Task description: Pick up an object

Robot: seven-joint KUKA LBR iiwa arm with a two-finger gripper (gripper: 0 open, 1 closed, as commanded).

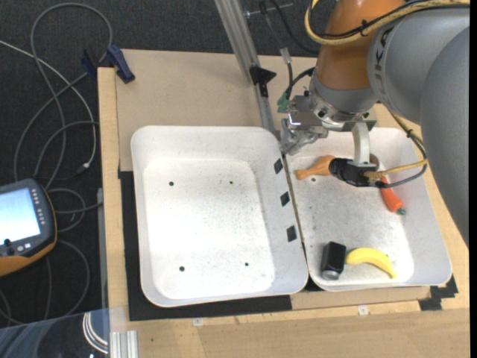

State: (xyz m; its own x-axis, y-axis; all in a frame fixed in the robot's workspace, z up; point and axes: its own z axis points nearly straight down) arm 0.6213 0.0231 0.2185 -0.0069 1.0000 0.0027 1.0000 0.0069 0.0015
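Dark floor and loose cables surround your bench, where two white bins sit side by side. Your gripper [298,136] hangs over the right bin's [417,271] far-left corner; whether it is clenched or released, you cannot tell. Nearest it lies an orange-handled tool [317,168]; a banana [370,260] and black block [332,259] lie nearer. Descending there, you risk striking the bin wall.

Note teach pendant [22,226] at left edge, on dark floor. Blue clamp [119,63] grips bench [186,88] far-left corner. Loose cables [67,118] lie nearby.
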